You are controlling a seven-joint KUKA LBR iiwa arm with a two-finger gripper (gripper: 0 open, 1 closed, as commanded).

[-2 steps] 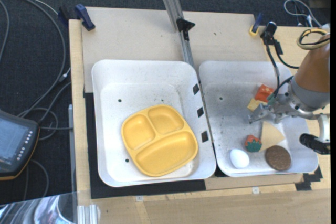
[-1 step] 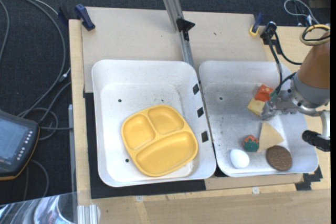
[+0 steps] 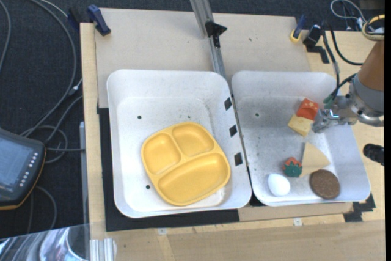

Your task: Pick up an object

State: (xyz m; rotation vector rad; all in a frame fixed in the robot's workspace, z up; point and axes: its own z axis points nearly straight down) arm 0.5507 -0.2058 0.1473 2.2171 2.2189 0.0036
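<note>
Reaching in from the right, the gripper [image 3: 322,121] sits low in the right bin [image 3: 269,85]; I cannot tell how it is set. Just to its left, nearly touching, lie a pale yellow block [image 3: 299,125] and an orange-red piece [image 3: 307,109], closest candidates. Farther off: brown disc [image 3: 324,183], white egg [image 3: 278,184].

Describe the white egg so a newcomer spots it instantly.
Find the right-hand bin of the two white bins. Along its near edge lies the egg, left of the brown cookie and below the small red-and-green toy. It's the only plain white, smooth oval.
</note>
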